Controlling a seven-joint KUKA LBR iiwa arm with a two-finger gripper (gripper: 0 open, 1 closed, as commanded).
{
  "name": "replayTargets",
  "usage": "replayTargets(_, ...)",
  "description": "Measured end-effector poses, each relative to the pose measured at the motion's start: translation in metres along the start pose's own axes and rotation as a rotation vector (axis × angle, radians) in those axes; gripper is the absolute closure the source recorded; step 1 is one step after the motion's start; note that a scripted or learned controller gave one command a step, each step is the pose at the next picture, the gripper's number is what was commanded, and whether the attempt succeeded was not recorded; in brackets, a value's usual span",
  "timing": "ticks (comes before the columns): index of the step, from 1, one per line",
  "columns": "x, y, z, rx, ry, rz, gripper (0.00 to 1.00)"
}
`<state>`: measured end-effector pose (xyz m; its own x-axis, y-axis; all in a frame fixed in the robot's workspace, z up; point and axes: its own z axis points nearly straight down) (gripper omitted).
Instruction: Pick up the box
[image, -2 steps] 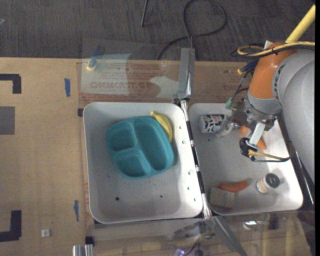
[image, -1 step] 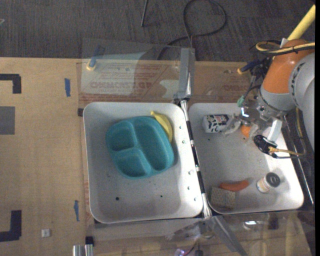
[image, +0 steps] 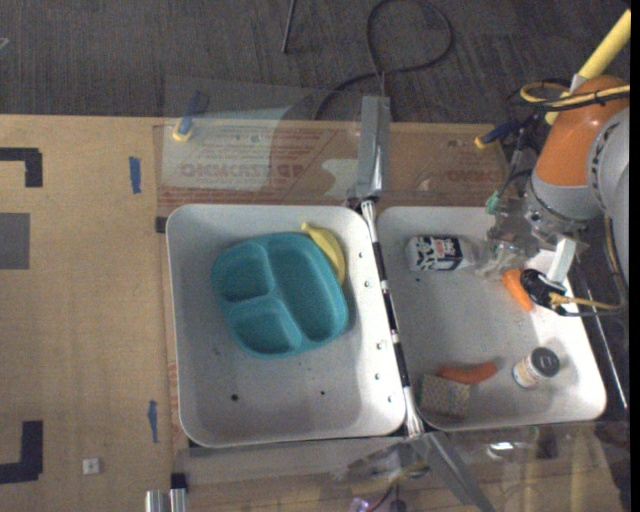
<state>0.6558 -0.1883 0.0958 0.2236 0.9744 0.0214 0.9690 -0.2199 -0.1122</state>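
I see the arm (image: 585, 150) at the upper right of the frame, w/ the orange band on top. Its gripper (image: 520, 250) hangs over the upper right corner of the right bin (image: 450, 330). If the fingers are released or clenched, I cannot tell, the wrist covers them.

The box (image: 436, 252), white w/ black patches, lies on its side in the upper left part of the right bin, just left of the gripper and apart from it.

In the same bin: a carrot (image: 517, 288) at the right edge under the gripper, a sausage (image: 467, 372) near the bottom, a grey sponge (image: 445, 396) just below it at the lower left, a small bottle (image: 535, 366) at the lower right.

In the left bin (image: 200, 380) a teal tray (image: 280, 292) w/ compartments lies in the middle-upper part. A banana (image: 330, 246) is touching its upper right edge, partly under it.
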Motion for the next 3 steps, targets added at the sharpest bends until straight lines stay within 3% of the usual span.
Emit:
replayTargets(1,-0.026,-0.056,0.014,-0.120,-0.020,-0.009,1.00)
replayTargets(2,-0.015,-0.055,0.012,-0.116,-0.006,-0.022,0.00)
replayTargets(3,0.003,-0.006,0.009,-0.044,-0.022,0.087,0.00)
